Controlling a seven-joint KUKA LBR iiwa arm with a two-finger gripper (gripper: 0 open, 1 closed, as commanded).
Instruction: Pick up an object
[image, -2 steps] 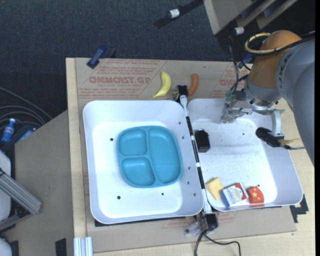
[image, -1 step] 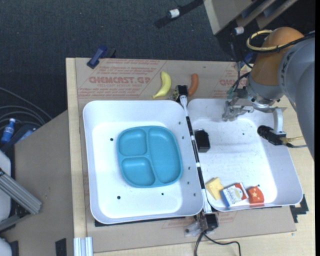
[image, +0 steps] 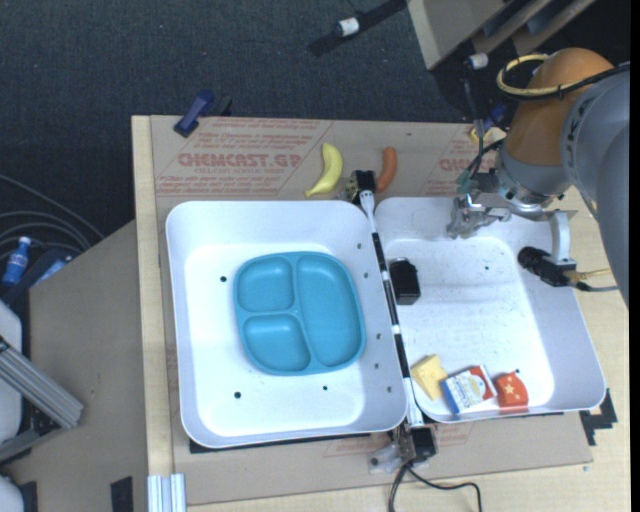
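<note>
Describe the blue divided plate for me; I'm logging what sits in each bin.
The light blue plastic plate with three compartments lies flat near the middle of the left shallow white bin, slightly rotated. It is a rounded rectangle with raised dividers: two smaller sections on its left, one long section on its right. All three look bare. It rests on the bin floor and touches none of the walls.
</note>
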